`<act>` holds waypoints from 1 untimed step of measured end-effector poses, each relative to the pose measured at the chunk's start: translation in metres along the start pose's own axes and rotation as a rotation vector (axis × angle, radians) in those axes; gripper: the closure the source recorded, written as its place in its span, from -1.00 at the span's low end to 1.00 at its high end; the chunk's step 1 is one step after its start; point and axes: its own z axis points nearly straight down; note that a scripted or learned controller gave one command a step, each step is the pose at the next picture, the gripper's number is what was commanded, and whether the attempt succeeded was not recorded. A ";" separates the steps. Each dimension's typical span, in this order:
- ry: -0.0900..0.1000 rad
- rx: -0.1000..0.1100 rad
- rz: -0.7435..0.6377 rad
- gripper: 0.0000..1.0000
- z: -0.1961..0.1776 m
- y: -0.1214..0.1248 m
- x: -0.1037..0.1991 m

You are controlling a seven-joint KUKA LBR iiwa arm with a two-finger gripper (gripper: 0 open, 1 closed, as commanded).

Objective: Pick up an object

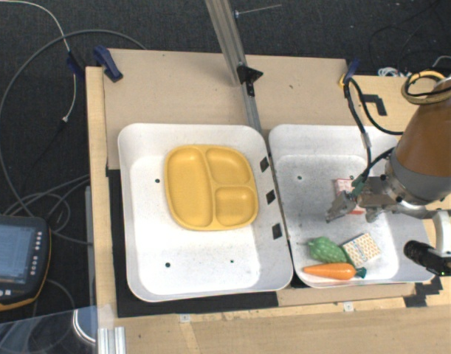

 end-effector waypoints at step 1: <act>0.000 0.001 -0.001 -1.00 0.050 0.008 0.006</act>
